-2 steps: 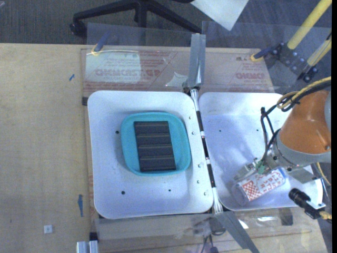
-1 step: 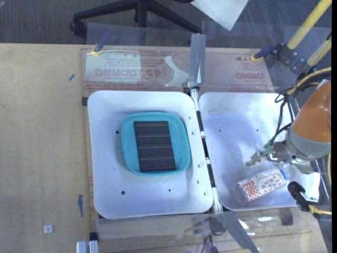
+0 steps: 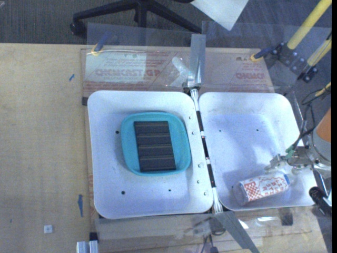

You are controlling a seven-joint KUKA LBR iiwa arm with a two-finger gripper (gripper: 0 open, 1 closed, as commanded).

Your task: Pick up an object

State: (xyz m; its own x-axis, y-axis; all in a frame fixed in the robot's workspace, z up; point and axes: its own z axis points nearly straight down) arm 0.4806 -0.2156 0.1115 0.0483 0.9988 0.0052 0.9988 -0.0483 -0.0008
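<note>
1. Two shallow white bins sit side by side on the wooden desk [image 3: 37, 141], the left bin [image 3: 102, 188] and the right bin [image 3: 237, 120] meeting at a central seam.
2. A teal dish [image 3: 126, 136] rests in the middle of the left bin, with a dark ribbed block [image 3: 154, 146] lying flat inside it.
3. A red-and-white patterned tube [image 3: 262, 187] lies on its side near the right bin's front edge, toward the front right corner.
4. The tool [image 3: 287, 161] hangs over the right bin's right edge, just beyond the tube's far end; whether it is spread or pressed together cannot be told, and nothing is seen between its tips.
5. The arm [image 3: 326, 141] enters from the desk's right side.
6. An office chair base [image 3: 142, 9] stands on the floor behind the desk's back edge.
</note>
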